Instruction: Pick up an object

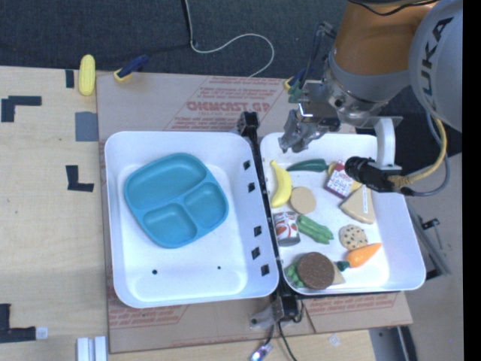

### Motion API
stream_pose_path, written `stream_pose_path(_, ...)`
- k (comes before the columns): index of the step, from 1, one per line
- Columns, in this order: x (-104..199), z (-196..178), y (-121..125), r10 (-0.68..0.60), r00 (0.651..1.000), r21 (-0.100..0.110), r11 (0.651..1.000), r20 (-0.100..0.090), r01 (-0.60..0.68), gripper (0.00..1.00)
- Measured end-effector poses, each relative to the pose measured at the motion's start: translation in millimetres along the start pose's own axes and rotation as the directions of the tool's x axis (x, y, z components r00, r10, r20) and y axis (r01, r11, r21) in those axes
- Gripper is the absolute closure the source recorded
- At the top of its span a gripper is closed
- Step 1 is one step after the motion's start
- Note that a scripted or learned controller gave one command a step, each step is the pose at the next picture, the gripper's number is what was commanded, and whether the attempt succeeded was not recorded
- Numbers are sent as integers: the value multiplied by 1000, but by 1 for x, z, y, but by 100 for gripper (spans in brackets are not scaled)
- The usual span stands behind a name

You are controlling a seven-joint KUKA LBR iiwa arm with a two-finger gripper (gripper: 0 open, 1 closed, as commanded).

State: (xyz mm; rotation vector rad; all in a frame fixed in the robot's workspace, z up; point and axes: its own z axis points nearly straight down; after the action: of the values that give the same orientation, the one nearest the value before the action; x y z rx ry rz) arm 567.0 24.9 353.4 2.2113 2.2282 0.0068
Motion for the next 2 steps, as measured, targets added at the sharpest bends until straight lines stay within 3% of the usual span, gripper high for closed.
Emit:
stream_pose_path(1, -2, -7, -1, 3, 1000, 7, 1000, 1, -3, 100)
stream_pose_path(2, 53, -40, -22, -1, 1000, 3, 1000, -1, 1, 100)
